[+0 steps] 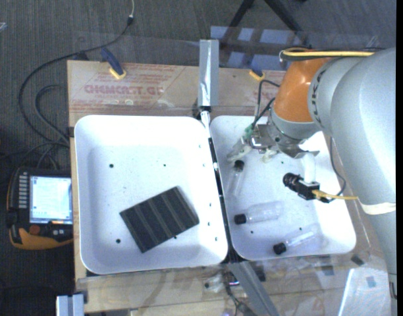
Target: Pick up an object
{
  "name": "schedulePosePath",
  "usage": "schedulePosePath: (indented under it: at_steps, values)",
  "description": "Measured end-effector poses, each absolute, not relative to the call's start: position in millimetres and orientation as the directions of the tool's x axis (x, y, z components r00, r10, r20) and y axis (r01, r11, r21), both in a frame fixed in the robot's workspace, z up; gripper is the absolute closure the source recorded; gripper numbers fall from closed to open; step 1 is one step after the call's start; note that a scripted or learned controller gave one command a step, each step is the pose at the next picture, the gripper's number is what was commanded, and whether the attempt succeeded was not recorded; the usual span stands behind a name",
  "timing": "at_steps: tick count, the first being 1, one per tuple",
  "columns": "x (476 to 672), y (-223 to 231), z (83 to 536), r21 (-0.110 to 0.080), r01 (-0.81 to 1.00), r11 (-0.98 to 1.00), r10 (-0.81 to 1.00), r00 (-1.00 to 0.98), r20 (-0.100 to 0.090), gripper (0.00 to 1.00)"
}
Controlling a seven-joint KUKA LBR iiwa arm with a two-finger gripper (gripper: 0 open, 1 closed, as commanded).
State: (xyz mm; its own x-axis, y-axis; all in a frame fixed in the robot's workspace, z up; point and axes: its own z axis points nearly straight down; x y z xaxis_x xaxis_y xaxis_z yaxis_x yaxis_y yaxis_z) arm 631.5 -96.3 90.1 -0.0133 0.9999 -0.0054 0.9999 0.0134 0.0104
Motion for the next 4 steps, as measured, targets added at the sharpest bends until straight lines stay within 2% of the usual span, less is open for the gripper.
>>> schedulePosePath:
  at_steps: [1, 2, 3, 4]
  values:
    - [632.5, -96.3, 100.8, 0.014, 1.000, 0.012, 1.000, -0.012, -0.005, 1.00]
    - [632.5, -96.2, 100.8, 0.014, 1.000, 0.013, 1.000, -0.013, -0.005, 0.00]
    - [589.2, -103.2, 90.7, 0.013, 0.997, 0.073, 0.997, -0.073, -0.003, 0.00]
    - [590.0, -103.3, 100.9, 0.015, 0.997, 0.072, 0.997, -0.072, -0.003, 1.00]
